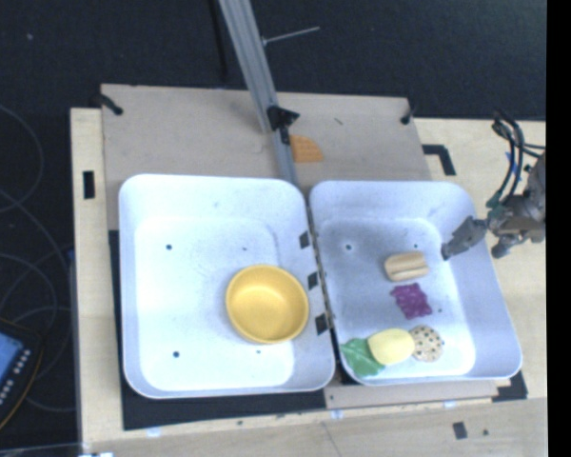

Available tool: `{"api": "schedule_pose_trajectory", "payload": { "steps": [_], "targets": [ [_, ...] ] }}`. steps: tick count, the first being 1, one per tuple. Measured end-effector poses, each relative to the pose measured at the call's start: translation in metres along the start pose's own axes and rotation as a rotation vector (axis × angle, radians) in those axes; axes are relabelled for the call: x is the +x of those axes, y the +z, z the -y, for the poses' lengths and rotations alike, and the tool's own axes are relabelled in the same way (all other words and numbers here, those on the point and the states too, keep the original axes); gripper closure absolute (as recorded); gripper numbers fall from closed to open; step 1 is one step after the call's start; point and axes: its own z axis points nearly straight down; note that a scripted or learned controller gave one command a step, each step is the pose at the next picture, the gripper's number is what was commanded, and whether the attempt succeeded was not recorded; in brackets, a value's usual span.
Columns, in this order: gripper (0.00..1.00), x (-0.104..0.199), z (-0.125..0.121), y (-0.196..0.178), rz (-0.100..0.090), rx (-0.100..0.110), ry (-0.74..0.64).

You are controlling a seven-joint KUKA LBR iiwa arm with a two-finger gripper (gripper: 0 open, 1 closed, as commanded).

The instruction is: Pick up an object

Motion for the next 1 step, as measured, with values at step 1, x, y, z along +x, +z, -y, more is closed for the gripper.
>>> {"api": "schedule_pose_trajectory", "payload": {
  "steps": [1],
  "targets": [
    [0.0,0.0001,-0.0001,0.0,0.0,0.0,0.0]
  ]
}}
